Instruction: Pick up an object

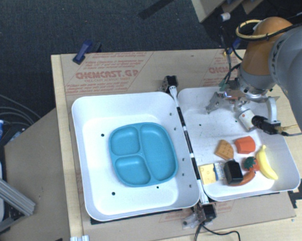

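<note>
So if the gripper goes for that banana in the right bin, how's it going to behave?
The banana looks like smooth, glossy toy plastic, so probably stiff, light and a bit slippery. Its curved shape may pivot or rock if nudged. It lies against the bin's edge beside the red pepper, so fingers have little room.

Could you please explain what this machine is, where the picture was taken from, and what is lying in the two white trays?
This is one picture from a camera fixed above a workbench, looking down at a slant. The grey machine with the orange band is a robot arm reaching in from the right. Its two-finger gripper sits over the far part of the right bin, with nothing visible between its fingers. The left bin holds a blue divided plate. Near the right bin's front edge lie toy foods and small items: a banana, an orange block, a tan cracker-like piece, a yellow block, a black block and a red chili pepper.
</note>
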`<state>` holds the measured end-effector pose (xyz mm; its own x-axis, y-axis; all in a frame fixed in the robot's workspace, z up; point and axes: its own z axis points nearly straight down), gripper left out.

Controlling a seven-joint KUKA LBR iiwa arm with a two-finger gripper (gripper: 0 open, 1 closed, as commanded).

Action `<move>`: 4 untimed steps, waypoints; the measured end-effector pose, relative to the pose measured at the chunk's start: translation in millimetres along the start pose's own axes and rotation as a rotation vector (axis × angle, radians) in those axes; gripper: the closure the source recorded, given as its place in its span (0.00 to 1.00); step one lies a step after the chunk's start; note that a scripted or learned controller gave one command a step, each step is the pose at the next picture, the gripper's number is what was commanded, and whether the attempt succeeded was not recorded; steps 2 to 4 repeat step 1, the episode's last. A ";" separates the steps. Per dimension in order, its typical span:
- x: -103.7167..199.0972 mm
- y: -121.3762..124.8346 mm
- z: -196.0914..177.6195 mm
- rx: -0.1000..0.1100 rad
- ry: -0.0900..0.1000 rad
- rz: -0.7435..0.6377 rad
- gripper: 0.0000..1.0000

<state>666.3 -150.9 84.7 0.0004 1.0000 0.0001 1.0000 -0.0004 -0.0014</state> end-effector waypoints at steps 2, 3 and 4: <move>10.6 0.3 -0.4 0.000 0.000 -0.001 0.00; 10.6 0.3 -0.4 0.000 0.000 -0.001 0.00; 10.6 0.3 -0.4 0.000 0.000 -0.001 0.00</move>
